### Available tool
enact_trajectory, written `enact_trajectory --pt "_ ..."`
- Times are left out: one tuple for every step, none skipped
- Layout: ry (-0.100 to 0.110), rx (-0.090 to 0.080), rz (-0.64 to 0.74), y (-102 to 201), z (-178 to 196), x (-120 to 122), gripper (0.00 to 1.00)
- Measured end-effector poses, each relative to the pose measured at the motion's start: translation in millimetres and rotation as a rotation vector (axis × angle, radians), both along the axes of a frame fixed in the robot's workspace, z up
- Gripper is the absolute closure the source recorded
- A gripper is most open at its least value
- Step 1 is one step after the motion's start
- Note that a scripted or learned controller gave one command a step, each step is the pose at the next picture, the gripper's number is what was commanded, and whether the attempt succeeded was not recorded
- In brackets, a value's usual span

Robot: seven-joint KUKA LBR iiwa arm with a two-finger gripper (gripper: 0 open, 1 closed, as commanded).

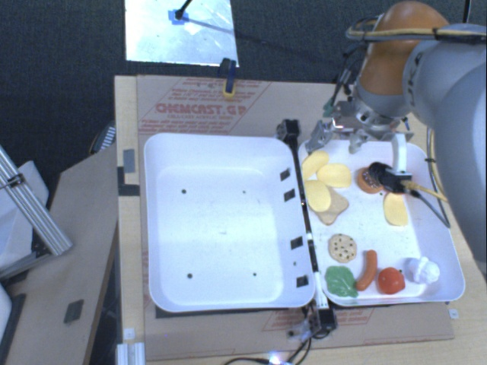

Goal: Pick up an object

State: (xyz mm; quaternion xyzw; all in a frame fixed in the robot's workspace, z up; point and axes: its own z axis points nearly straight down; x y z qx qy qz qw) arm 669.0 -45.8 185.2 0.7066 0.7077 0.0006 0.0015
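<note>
Tool (358, 131) hovering over right bin's (445, 257) far edge; finger state cannot be told.
You are finding the yellow chips (326, 175) lying just near-left of it.

cardboard sheet (199, 106) | red print, mirrored | reads roughly "CHEMCAST GP"

arm (449, 74): grey rounded casing | orange band (403, 21) above wrist | thin dark cables along the side
</note>
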Motion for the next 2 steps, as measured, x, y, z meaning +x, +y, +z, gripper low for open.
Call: enact_trajectory --pt "0.000 0.000 -0.001 -6.8 0.1 0.0 0.00" --pt "0.000 0.000 0.001 -5.9 0.0 0.0 0.00"
